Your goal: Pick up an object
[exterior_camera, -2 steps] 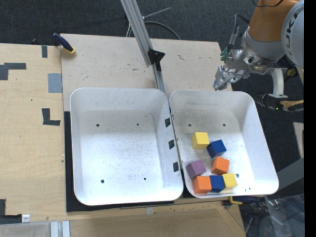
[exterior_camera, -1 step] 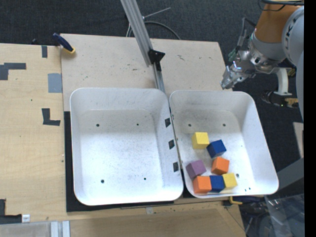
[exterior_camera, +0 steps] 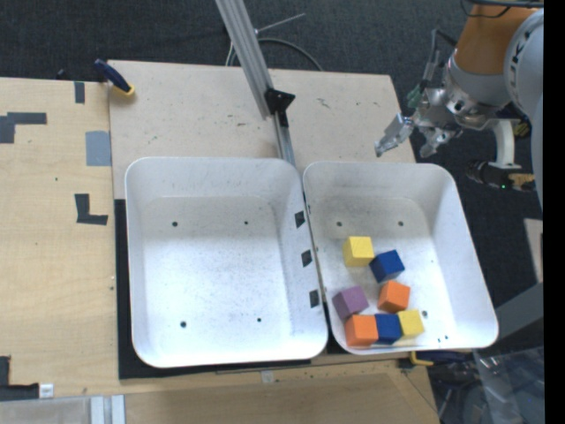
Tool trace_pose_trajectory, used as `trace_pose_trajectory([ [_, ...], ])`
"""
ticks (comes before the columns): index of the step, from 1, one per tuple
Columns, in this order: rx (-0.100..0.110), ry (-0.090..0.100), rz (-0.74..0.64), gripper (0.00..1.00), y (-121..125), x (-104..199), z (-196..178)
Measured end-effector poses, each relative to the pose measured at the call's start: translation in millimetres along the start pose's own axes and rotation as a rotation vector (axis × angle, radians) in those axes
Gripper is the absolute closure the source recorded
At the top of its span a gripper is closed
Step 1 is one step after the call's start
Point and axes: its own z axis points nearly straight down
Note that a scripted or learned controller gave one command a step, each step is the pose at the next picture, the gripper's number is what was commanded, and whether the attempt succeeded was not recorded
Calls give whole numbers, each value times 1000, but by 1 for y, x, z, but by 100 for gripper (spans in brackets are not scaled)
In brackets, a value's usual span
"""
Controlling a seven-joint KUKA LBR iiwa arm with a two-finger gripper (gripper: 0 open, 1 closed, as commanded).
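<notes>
From above, the arm [exterior_camera: 494,42] reaches in at upper right, its gripper [exterior_camera: 408,138] hanging beyond the right bin's [exterior_camera: 459,228] far rim, fingers spread apart and grasping nothing. Seven blocks [exterior_camera: 380,294] cluster in that bin's near half, several touching. The left bin [exterior_camera: 150,237] offers bare floor throughout.

a robotics lab. a plywood bench [exterior_camera: 203,113] carries tape marks, two white bins [exterior_camera: 212,263] and a slanted aluminium rail [exterior_camera: 247,42] at twelve o'clock. an industrial arm [exterior_camera: 494,42] with cabling stands at two o'clock.
</notes>
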Motion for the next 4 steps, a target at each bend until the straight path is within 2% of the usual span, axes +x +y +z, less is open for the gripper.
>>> trace_pose_trajectory([
  [1,-1,-1,-2,100,0,1,-10],
  [2,0,-3,-3,100,1,1,-20],
  [3,10,6,-4,100,-75,78,31],
  [4,1,2,0,0,-72,73,28],
])
